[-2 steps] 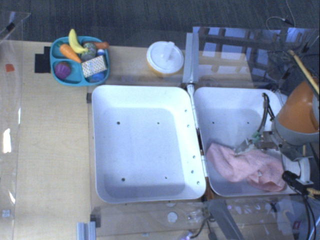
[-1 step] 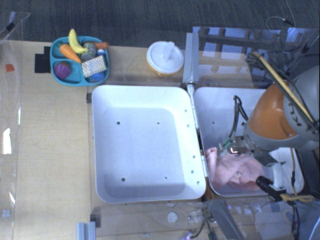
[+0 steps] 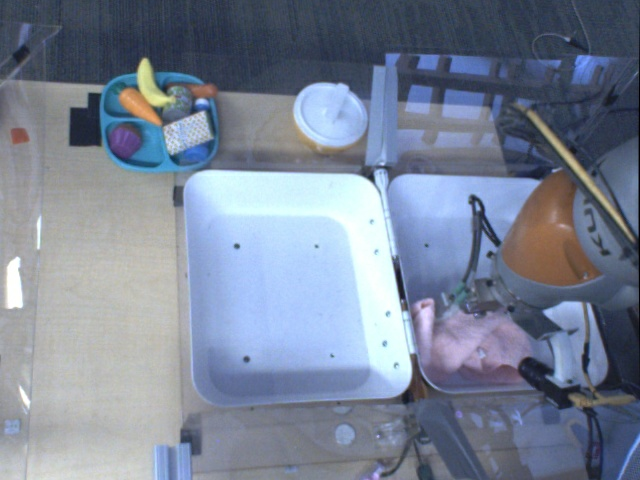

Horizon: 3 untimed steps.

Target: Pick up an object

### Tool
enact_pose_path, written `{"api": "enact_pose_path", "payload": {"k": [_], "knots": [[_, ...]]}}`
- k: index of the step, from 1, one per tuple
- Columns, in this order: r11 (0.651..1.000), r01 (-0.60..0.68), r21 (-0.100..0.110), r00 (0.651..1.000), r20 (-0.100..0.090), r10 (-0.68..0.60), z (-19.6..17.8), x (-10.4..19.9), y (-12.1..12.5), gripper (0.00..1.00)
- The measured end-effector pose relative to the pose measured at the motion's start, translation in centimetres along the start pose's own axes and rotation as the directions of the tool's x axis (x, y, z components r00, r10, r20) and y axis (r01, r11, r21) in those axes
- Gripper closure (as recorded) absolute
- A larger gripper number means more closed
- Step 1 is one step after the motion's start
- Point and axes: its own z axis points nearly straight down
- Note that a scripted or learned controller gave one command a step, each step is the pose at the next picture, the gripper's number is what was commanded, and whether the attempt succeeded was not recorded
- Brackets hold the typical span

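A crumpled pink cloth (image 3: pixel 470 345) lies in the right bin (image 3: pixel 440 228), along its near edge and toward the left corner. The arm, with its orange band (image 3: pixel 545 238), hangs over the right half of that bin. My gripper (image 3: pixel 478 300) points down right at the cloth's upper edge, and its dark body sits just above the fabric. The wrist hides the fingertips, so their state does not show. A black cable (image 3: pixel 478 230) loops up from the gripper.
The left bin (image 3: pixel 290 283) lies beside the right one, with a metal divider (image 3: pixel 392 258) between them. A blue tray of toy food (image 3: pixel 160 120) and a white lidded cup (image 3: pixel 331 115) stand on the bench at the back.
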Motion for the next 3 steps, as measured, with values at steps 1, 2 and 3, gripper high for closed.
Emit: {"api": "enact_pose_path", "payload": {"k": [1,2,3], "knots": [[1.000,0.002,-0.007,1.000,0.003,-0.002,-1.2,0.0,0.3,1.00],[0.981,0.193,0.019,0.981,-0.007,-0.193,-5.8,-4.6,6.2,1.00],[0.981,0.194,0.018,0.981,-0.007,-0.194,-5.8,-4.6,6.3,0.00]]}}
